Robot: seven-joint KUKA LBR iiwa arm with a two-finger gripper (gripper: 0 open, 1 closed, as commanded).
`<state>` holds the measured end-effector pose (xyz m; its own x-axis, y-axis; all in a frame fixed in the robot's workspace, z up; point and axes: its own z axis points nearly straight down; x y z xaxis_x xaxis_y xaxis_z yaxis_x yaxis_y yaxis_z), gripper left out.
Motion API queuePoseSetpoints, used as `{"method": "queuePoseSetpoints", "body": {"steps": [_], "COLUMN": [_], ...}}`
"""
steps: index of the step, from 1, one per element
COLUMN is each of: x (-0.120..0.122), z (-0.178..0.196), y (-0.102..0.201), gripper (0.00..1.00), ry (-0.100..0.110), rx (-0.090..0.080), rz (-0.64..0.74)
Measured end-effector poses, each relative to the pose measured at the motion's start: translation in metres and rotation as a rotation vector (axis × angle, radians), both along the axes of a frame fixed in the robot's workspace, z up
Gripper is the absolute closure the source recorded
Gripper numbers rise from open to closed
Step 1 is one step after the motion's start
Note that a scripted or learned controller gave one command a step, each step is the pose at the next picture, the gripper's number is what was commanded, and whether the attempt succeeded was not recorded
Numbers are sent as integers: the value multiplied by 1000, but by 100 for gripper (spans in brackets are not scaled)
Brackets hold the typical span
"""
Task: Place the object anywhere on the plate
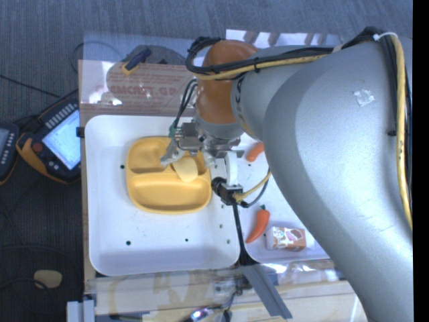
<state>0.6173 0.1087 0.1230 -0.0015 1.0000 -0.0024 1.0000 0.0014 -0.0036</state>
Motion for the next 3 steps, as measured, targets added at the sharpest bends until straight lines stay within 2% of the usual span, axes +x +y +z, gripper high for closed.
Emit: {"method": "queuePoseSetpoints", "body": {"steps": [3], "x": [0], "z": [0], "y": [0], "gripper": [0], "ry": [0], "rx": [0], "rz": [0]}}
